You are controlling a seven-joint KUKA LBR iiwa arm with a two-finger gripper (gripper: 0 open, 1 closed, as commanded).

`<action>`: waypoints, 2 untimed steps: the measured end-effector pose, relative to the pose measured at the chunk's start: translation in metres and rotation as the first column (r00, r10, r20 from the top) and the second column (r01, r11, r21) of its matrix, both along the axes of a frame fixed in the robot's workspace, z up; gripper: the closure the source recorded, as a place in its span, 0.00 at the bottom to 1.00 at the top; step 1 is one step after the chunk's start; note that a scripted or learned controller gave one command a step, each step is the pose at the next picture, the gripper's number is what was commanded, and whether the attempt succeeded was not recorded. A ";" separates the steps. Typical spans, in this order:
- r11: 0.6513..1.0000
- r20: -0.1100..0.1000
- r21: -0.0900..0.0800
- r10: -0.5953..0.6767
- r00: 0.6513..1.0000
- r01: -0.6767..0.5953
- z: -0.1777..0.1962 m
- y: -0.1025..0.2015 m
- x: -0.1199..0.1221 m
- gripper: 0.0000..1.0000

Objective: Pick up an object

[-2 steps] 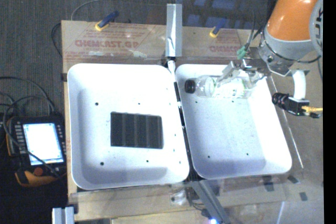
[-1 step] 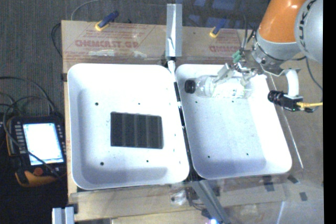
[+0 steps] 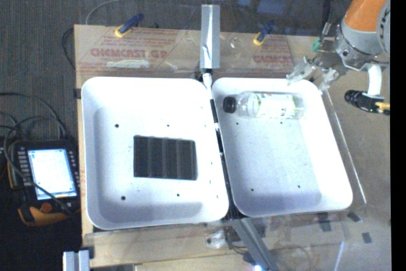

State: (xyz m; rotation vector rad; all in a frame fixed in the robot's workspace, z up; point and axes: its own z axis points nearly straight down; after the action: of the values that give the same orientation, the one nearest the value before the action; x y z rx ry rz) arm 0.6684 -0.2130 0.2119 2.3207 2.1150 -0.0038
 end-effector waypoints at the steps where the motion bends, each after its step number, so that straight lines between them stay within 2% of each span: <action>1: 0.986 0.002 0.000 0.166 0.986 -0.166 -0.117 0.048 0.001 0.00; 2: 0.986 0.003 0.000 0.167 0.986 -0.167 -0.107 0.049 0.001 1.00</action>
State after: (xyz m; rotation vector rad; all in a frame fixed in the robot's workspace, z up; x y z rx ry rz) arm 0.6697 -0.1641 0.1049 2.1340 2.3008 0.0001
